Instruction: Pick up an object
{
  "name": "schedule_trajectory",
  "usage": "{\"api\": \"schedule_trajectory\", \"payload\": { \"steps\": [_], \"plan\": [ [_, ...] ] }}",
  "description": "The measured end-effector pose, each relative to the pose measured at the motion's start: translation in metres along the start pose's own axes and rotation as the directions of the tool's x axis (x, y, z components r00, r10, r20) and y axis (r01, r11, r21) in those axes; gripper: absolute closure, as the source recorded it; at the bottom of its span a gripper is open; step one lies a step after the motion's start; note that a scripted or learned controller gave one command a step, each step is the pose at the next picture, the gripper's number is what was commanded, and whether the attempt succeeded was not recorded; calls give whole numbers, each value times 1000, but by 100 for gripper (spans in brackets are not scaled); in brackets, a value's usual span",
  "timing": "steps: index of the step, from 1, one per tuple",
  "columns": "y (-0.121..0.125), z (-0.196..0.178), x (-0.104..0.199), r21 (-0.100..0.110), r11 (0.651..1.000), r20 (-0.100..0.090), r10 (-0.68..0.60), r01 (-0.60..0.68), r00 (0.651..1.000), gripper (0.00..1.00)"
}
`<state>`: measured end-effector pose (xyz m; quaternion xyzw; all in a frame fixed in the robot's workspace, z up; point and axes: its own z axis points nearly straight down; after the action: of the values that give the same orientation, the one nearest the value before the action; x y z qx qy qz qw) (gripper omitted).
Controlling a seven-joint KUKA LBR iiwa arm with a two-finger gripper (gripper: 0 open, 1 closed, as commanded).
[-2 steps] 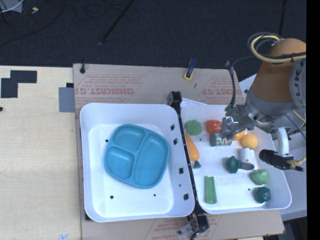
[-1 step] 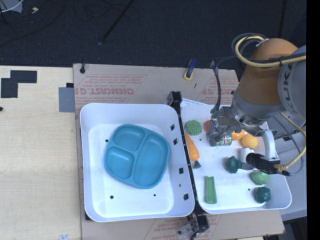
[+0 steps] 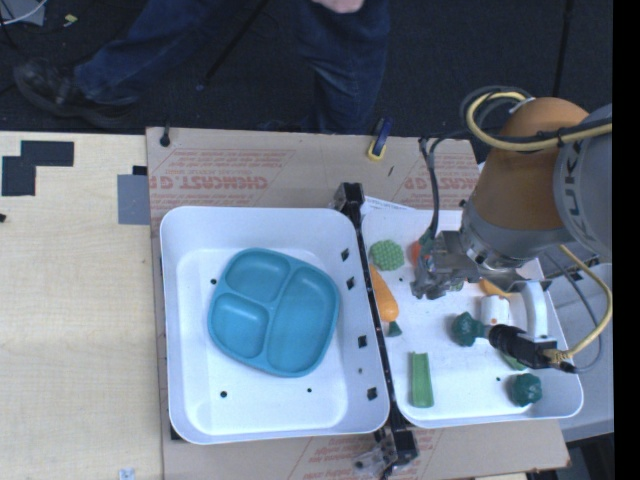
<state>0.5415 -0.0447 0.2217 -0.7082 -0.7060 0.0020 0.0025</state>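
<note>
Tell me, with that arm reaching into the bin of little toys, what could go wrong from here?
Judging only from this view, two risks stand out. The tool hangs over a crowded patch of the right bin: a green bumpy ball and an orange carrot-like piece lie close by, so it might nudge one or pinch nothing. It also works near the divider between the bins, which it could bump.

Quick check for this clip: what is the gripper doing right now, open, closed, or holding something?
Gripper: low over the right bin, near the green ball; open or closed cannot be told, and no object is seen held.
</note>
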Motion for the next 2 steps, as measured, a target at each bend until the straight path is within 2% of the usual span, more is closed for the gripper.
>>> {"api": "schedule_trajectory", "payload": {
  "steps": [1, 2],
  "plan": [
    [6, 5, 7, -2, 1000, 0, -4, 4, 1000, 100],
    [1, -14, 3, -5, 1000, 0, 0, 0, 1000, 100]
  ]
}}
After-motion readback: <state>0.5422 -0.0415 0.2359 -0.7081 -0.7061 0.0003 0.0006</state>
